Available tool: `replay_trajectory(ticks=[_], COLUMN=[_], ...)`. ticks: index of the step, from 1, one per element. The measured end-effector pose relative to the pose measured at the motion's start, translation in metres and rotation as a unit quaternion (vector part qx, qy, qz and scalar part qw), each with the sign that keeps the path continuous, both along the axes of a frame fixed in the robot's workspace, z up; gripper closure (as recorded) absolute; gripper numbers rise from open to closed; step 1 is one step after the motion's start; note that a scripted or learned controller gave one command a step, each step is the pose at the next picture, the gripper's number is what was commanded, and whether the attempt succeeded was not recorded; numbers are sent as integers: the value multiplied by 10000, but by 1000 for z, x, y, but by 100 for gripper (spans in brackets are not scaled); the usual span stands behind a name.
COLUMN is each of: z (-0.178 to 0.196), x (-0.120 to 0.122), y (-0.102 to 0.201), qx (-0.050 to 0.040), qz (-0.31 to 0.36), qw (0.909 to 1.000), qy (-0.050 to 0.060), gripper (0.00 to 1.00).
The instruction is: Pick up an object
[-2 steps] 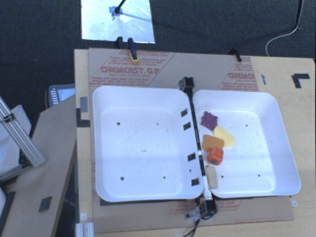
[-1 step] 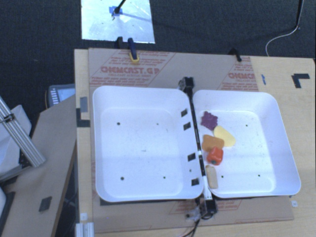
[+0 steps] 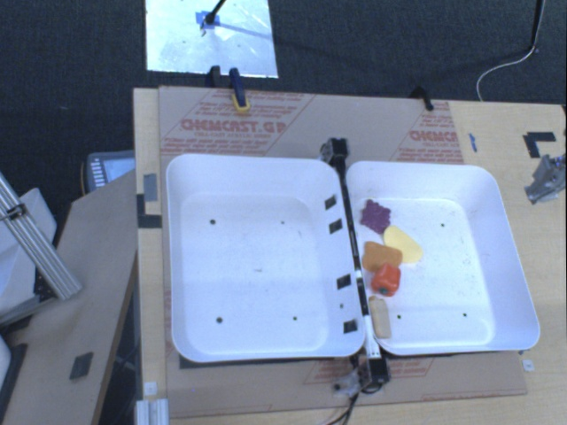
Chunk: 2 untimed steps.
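Five small items (image 3: pixel 384 253) crowd the right bin (image 3: pixel 478 326); claw (image 3: pixel 542 181) state unclear

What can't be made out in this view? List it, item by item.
1. Grey metal piece, camera view: cut off by the right edge, so what it belongs to is unclear.
2. Knobbly purple object in the right white bin: too small and blurred to identify.
3. Pale tan oblong object: blurred, and its near side merges with the bin wall.
4. Orange lump: its lower edge is hidden by the red piece.
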<state>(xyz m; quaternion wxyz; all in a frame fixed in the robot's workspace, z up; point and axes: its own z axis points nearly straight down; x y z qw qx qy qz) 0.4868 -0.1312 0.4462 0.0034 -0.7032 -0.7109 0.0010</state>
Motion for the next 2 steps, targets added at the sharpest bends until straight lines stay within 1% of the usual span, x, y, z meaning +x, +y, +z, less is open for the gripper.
replay_trajectory(ticks=[1,2], z=[94,63], x=[8,0], y=[34,134], qx=[-24,-6], qz=[-9,21], qw=[9999,10000], qy=[-99,-34], gripper=[100,100])
